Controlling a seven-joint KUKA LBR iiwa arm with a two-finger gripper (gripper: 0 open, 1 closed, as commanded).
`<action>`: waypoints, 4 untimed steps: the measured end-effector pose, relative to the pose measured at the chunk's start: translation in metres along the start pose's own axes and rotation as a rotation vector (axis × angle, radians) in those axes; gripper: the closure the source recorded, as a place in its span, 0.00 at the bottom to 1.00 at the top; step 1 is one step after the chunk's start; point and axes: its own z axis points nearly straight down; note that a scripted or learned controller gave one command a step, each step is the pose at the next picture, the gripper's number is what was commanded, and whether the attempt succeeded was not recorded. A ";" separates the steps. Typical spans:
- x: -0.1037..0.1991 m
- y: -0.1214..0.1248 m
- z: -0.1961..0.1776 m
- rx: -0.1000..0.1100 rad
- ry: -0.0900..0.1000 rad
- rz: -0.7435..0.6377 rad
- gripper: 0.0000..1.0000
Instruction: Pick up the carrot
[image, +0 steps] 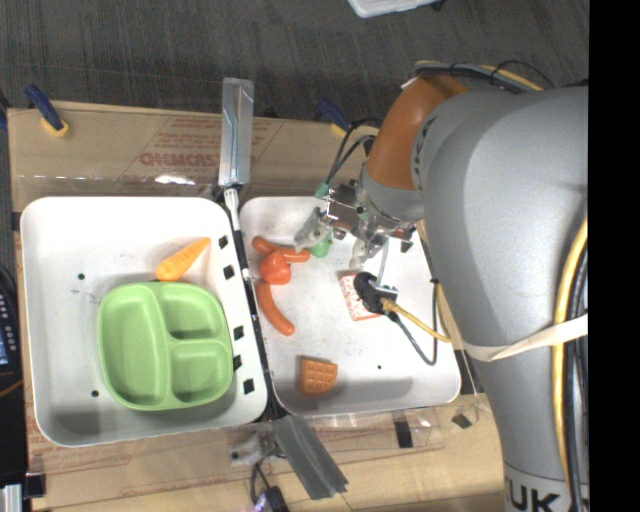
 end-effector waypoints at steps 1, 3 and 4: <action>-0.003 -0.050 -0.002 0.006 -0.001 0.196 0.00; -0.034 -0.141 0.063 0.001 0.000 -0.034 0.00; -0.035 -0.141 0.054 0.004 -0.001 -0.038 1.00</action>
